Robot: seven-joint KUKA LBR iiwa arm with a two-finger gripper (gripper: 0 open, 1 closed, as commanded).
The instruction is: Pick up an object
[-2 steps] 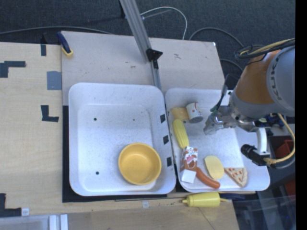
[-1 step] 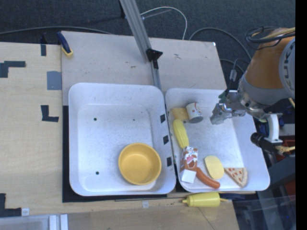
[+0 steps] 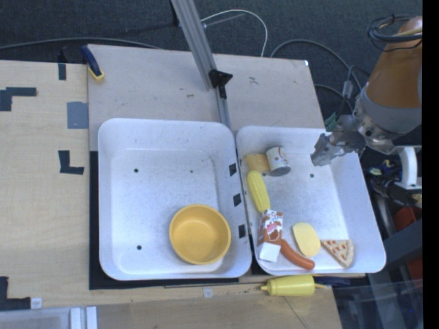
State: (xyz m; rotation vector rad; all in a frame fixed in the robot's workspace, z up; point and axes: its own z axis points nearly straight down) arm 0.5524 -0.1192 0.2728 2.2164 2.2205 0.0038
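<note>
Can (image 3: 277, 161) lies on side at top of right bin (image 3: 357, 204), nearest candidate to gripper (image 3: 322, 153), which hovers just beside it over bin's upper right. Nothing seen between fingers; open or closed: cannot tell. Corn (image 3: 258, 191) and sausage (image 3: 296, 257) crowd left wall.

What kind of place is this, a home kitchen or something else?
Probably a robot test bench in a lab, not a kitchen. A grey arm with a gripper hangs over two white bins, the food is toys, such as a corn cob, and loose cables lie behind.
</note>
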